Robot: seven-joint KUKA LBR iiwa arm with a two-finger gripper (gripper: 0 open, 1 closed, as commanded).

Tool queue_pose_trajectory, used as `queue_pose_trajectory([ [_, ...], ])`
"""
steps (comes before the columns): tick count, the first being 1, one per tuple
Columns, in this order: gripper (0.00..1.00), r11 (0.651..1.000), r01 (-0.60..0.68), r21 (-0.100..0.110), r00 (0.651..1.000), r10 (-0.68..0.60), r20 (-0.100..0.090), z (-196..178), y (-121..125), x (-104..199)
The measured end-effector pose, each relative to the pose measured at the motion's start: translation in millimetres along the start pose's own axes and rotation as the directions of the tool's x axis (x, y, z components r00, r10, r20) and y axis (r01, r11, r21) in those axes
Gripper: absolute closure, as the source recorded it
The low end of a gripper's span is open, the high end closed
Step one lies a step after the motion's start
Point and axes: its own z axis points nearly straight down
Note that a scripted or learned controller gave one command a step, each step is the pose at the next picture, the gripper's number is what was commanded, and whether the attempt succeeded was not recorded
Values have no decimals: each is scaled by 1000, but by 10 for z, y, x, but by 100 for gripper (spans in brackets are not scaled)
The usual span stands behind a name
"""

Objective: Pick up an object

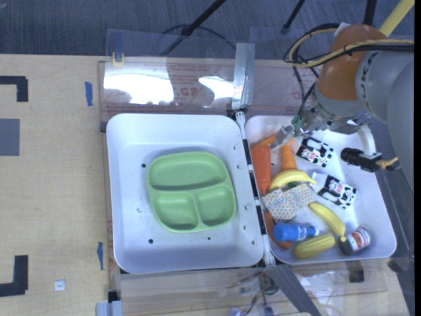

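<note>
My gripper (290, 133) hangs low over the back left part of the right bin (380, 203), just above the top of an orange carrot (289, 157). Beside the carrot a long orange block (261, 168) lies along the bin's left wall. A curved yellow banana (291, 178) sits below the carrot. Under it lies a tan patterned waffle piece (289, 201). A blue bottle (293, 232), two more yellow banana-like pieces (327, 217) (314, 245) and a small red and white can (356, 240) crowd the front. Nothing shows in the gripper's grasp.
The left bin (125, 176) holds a green divided plate (191, 191). Two black and white patterned cards (312, 152) (337, 189) lie in the right bin. The grey arm with its orange band (345, 64) crosses the back right corner. A clear wall stands behind both bins.
</note>
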Motion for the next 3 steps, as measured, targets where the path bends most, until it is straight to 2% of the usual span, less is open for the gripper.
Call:
queue_pose_trajectory([
  [1, 100, 1000, 2, 4, 1000, -2, 6, -125, -8, -43],
  [2, 100, 936, 351, 6, 936, -351, -25, -963, 65, 304],
  [3, 100, 777, 630, -1, 776, -630, -31, -808, -740, 851],
])
